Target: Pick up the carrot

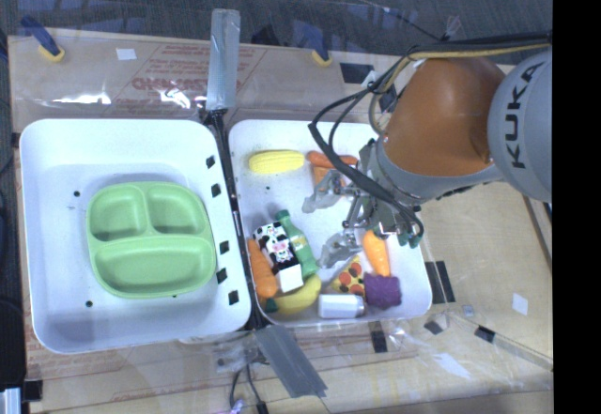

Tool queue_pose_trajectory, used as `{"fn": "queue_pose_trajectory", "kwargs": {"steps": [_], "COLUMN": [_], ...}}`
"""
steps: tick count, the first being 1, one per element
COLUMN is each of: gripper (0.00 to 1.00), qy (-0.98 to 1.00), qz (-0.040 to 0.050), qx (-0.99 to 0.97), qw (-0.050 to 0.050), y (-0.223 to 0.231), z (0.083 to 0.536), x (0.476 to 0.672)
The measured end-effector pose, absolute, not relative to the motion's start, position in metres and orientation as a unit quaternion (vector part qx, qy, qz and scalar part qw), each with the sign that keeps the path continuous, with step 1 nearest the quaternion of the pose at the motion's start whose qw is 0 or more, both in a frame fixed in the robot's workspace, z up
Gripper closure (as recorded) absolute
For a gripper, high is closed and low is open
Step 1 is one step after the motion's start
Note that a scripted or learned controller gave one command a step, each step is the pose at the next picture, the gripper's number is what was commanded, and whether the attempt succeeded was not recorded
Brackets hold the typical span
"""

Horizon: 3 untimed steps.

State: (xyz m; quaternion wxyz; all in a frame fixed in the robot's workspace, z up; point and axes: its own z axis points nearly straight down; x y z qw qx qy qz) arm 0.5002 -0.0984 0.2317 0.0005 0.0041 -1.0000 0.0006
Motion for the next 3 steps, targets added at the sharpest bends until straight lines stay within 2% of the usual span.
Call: {"fn": "queue_pose_trajectory", "kwargs": {"steps": [1,2,3], "gripper": [0.0,0.0,0.0], "qy": [-0.994,-0.994,-0.977], "qz": [-0.0007,-0.0002,0.0004], "qx": [0.113,0.109,0.215], "qw": [0.002,0.001,-0.001], "y": [-0.16,-0.21,-0.21], "z": [0.14,0.09,0.092], "x": [0.579,0.611,0.531]}}
